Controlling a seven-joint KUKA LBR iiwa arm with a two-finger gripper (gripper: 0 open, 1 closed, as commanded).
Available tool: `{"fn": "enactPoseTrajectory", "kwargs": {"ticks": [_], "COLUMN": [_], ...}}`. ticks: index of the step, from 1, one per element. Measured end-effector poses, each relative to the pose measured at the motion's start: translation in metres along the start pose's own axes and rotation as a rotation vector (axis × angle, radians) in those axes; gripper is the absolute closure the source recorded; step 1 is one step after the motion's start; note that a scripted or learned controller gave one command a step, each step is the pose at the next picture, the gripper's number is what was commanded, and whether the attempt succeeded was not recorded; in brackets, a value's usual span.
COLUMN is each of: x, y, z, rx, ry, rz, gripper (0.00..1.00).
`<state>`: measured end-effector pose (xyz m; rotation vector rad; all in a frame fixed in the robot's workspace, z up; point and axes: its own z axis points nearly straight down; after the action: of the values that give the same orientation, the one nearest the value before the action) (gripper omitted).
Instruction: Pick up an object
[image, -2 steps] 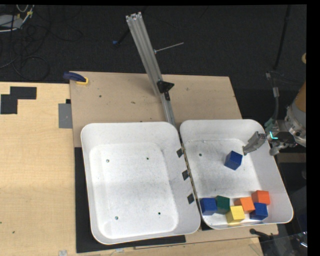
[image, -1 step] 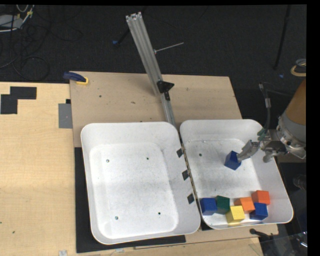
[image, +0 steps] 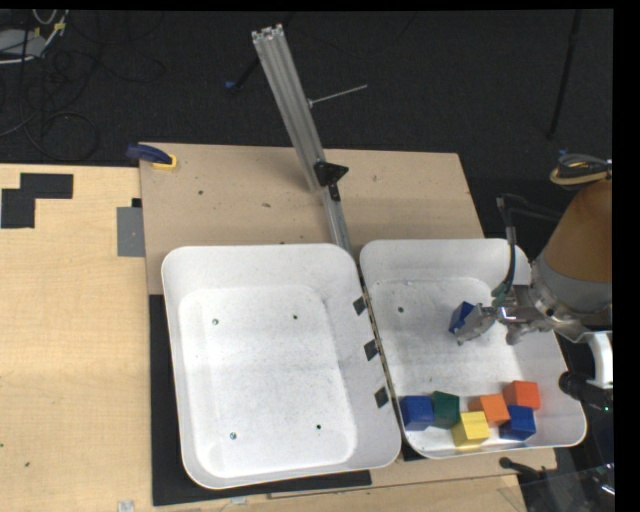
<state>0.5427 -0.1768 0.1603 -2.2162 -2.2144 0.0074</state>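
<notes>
Gripper (image: 478, 325) over right bin (image: 420, 265), fingers pinching a blue block (image: 461, 317), apparently just above the floor. Grasp looks done; lift not clearly finished. Other blocks (image: 478, 412) clustered at near edge of same bin, well apart from gripper. Left bin (image: 190, 270) not involved.

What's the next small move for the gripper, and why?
Probably a short straight lift. The gripper sits over the right bin with a blue block at its tip, away from the cluster of blocks by the near rim. Whether the block is really clamped can't be seen; lifting would test it.
</notes>
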Motion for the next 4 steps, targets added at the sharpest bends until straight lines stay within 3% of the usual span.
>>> {"fn": "enactPoseTrajectory", "kwargs": {"ticks": [1,2,4], "x": [0.005,0.003,-0.002], "y": [-0.002,-0.002,0.004], "z": [0.064,0.050,-0.075], "rx": [0.000,-0.004,-0.014], "ry": [0.001,-0.001,-0.004], "rz": [0.000,0.008,-0.002], "gripper": [0.00,1.00,1.00]}}
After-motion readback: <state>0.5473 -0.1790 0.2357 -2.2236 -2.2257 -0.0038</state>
